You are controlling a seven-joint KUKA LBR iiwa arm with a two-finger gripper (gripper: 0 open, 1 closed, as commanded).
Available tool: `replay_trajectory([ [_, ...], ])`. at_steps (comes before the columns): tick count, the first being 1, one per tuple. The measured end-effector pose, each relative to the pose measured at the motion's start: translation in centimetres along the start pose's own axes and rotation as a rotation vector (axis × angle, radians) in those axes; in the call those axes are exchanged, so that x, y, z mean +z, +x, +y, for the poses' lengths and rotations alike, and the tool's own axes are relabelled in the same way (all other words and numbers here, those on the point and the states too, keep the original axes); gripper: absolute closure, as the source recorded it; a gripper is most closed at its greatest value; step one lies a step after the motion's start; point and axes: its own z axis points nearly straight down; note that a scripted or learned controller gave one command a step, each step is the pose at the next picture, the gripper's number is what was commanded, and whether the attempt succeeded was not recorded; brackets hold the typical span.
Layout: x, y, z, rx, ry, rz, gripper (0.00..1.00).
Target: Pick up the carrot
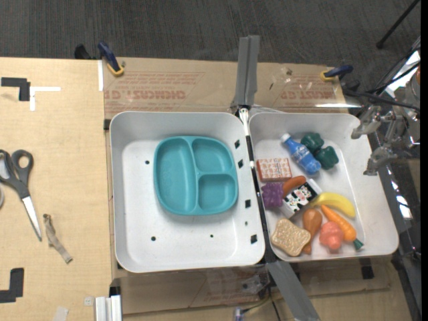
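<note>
Down in the right bin (374, 243), the carrot (340, 224) looks light, stiff, slick — grip mid-body; pincer (378, 146) state unclear.

I see the arm (394, 129) at 3 o'clock: bare grey and silver metal, thin struts and brackets, dark cabling along it, a sliver of orange at the frame edge. Detail is too blurred for screws or markings.
</note>
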Motion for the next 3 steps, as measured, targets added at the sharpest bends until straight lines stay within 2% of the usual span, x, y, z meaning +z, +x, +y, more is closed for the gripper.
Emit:
replay_trajectory([
  [1,12.7,6.6,5.1,0.181,-0.001,0.002,0.0],
  [2,14.2,9.8,6.5,0.276,0.001,-0.005,0.0],
  [3,14.4,9.8,12.7,0.241,-0.001,0.002,0.0],
])
